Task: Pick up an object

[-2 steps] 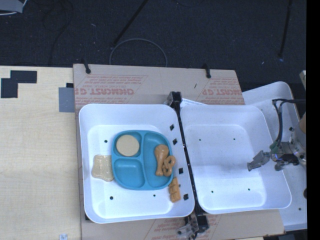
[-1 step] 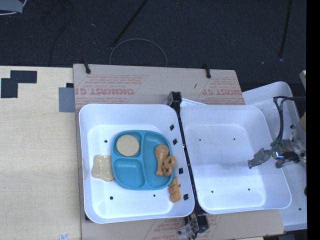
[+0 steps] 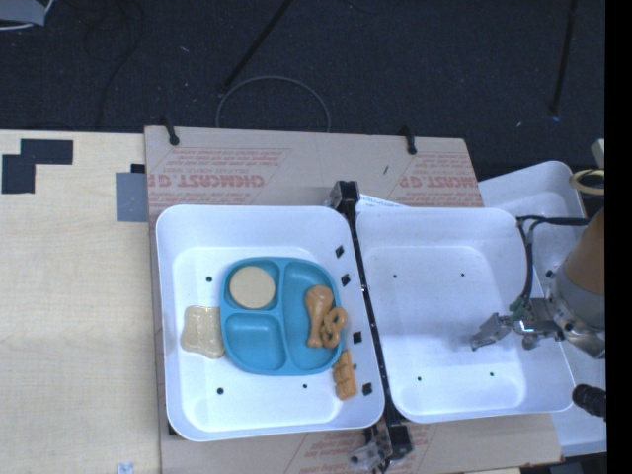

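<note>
Two shallow white plastic bins sit side by side on the bench: left bin (image 3: 183, 265), right bin (image 3: 449, 265).

Contents, left bin: one blue moulded plastic tray with three compartments (image 3: 278, 349); one round tan disc (image 3: 252, 286) in the tray's upper-left compartment; one tan bone-shaped chew (image 3: 318, 309) with a pretzel-like twist (image 3: 334, 326) in its right compartment; the lower-left compartment bare. One pale beige slab, toast-like (image 3: 203, 331), lies on the bin floor touching the tray's left edge. One small orange-brown ridged piece (image 3: 344, 375) lies on the floor just beside the tray's lower right corner.

Arm: grey metal two-finger gripper (image 3: 491, 330) low over the right half of the right bin, reaching in from the right. One finger tip points left; whether the fingers are spread or pressed together cannot be told at this angle. Nothing is visible between them.

Task status: not accomplished, by my reading. Every candidate object rests in the left bin, well apart from the gripper, with the divider between. Remaining: cross to the left bin, close on an item, lift.
</note>
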